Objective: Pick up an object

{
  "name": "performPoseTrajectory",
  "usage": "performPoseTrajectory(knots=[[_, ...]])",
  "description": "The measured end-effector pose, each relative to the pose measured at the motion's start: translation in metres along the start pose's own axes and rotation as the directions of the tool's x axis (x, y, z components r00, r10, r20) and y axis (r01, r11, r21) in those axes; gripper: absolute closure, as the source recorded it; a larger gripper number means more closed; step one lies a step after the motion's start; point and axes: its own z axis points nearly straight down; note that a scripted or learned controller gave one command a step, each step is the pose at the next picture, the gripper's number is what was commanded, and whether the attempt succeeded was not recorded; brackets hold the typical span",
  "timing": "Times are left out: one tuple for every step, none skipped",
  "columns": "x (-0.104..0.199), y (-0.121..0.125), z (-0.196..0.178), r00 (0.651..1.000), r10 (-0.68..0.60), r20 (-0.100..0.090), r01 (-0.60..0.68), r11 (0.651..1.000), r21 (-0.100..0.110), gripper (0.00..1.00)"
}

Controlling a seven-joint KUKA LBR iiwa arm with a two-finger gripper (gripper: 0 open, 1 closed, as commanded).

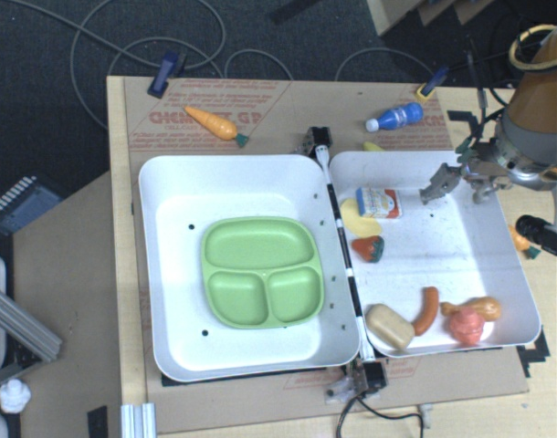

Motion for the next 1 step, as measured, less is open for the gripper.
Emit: performPoseTrajectory(knots=[[-0.0181,-0.1013,0.0931,1.000,0.003,-0.001,-0.003,1.000,0.005,0.00]])
